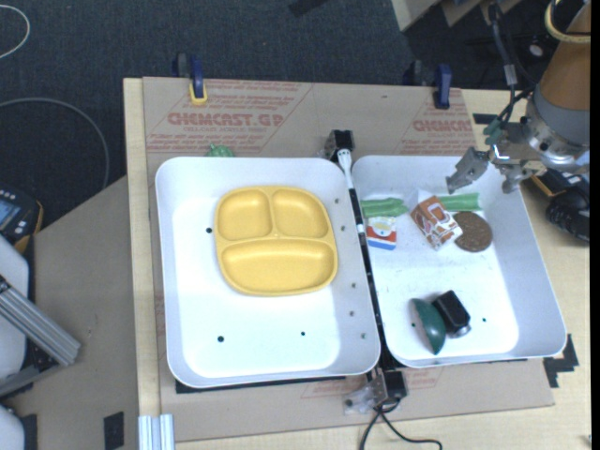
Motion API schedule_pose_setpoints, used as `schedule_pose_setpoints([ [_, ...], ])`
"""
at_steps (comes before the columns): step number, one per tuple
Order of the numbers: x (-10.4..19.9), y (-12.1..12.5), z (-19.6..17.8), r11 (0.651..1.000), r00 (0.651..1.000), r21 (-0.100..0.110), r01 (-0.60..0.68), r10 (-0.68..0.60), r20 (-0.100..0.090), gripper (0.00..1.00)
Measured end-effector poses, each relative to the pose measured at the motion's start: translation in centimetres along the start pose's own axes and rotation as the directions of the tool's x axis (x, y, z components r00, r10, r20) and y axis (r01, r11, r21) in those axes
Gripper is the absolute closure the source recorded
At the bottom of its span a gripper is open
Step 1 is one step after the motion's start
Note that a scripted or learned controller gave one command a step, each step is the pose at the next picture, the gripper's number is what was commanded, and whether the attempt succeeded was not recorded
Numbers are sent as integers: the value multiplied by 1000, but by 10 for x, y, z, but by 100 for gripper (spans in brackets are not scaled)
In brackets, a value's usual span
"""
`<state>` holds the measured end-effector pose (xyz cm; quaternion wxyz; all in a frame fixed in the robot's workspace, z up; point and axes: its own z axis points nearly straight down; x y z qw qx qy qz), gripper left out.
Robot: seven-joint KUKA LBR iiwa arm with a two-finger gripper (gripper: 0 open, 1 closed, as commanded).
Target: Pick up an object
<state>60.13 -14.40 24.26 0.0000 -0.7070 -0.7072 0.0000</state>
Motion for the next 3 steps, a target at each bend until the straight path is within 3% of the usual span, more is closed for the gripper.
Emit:
schedule_pose_setpoints([
  [1,-6,-62,138,1000,1000,18,-3,3,-4,0],
  [2,46,-117,160,1000,1000,8,0,0,-4,0],
  [3,44,-113,148,1000,1000,-3,-2,2,0,100],
])
